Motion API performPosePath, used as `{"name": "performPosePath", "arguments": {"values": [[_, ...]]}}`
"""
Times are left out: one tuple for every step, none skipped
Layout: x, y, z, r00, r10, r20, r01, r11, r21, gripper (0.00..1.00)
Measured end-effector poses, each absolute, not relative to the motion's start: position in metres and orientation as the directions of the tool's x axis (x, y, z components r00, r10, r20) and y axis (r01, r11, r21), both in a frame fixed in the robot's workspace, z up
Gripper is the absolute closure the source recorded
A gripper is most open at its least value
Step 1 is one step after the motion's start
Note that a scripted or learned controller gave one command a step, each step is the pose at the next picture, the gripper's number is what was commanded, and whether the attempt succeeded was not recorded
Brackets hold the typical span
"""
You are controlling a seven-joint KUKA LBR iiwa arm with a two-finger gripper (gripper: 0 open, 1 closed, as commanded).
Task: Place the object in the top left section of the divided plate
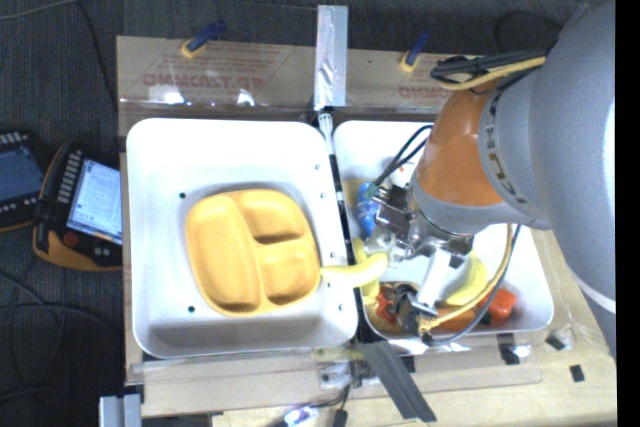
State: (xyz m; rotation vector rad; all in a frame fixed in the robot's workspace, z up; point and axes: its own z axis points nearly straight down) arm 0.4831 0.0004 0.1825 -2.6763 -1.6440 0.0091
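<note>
The yellow divided plate (pixel 250 250) lies in the left bin (pixel 160 165); it has one long section on its left and two smaller ones on its right. My gripper (pixel 388 260) hangs low over the left side of the right bin (pixel 350 145), under the grey wrist with the orange band. A pale yellow, banana-like object (pixel 352 270) pokes out from the gripper end and reaches across the wall between the bins, its tip close to the plate's right rim. The wrist hides how the gripper meets it.
Several small items lie in the right bin: a blue one (pixel 366 212), a red-orange one (pixel 503 305), a yellow one (pixel 470 280) and a dark tangle (pixel 395 303). A handheld pendant (pixel 85 210) rests on the floor to the left. Two clamps (pixel 205 37) hold the back board.
</note>
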Motion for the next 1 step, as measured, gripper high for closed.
{"name": "performPosePath", "arguments": {"values": [[0.4953,0.0522,0.2110,0.490,0.872,-0.004,0.872,-0.490,-0.004,1.00]]}}
